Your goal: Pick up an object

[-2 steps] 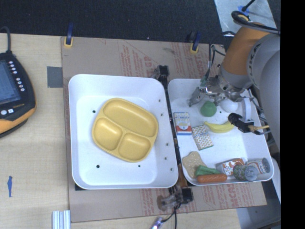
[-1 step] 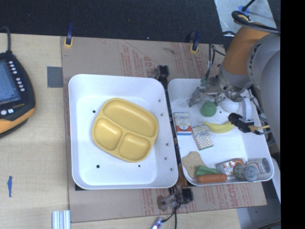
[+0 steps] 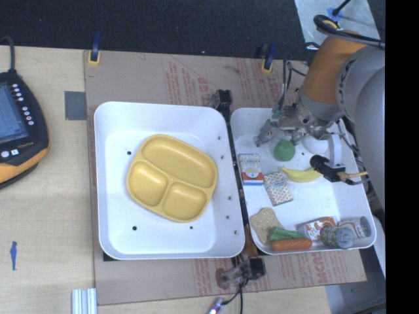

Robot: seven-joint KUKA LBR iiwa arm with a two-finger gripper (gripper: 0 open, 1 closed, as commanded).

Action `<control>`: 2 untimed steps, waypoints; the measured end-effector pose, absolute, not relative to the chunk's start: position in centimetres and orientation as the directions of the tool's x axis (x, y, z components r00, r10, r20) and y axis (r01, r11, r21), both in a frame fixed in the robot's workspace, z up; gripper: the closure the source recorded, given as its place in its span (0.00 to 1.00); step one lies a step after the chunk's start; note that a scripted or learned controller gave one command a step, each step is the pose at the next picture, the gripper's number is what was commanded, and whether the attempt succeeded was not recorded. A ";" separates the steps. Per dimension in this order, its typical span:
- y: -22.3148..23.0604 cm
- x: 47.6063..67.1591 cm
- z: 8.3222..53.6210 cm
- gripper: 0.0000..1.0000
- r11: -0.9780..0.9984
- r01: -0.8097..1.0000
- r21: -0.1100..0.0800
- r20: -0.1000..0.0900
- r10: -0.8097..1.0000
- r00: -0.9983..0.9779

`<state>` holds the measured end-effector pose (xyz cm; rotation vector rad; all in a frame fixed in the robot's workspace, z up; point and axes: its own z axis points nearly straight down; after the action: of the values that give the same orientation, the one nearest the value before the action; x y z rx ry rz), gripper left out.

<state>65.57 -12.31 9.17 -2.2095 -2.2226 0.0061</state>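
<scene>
gripper state cannot be told; green ball just below it; small carton lower left, print illegible.

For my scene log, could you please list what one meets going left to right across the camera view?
Teach pendant → yellow divided plate → small carton → green ball → yellow banana → can

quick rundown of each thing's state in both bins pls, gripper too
yellow divided plate: upright, flat in the left bin
gripper: low in the right bin, above the green ball; fingers unclear
green ball: resting, not lifted
banana: lying flat
carrot: lying by the front rim
can: on its side
</scene>
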 end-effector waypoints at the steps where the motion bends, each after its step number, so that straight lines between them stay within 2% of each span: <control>1: -14.1 65.6 9.2 0.00 0.002 1.000 -0.002 0.000 1.000 -0.002; 2: -12.6 64.6 9.2 0.00 0.005 1.000 -0.005 0.000 1.000 -0.005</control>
<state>64.62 -12.57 9.17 -2.2137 -2.2246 0.0054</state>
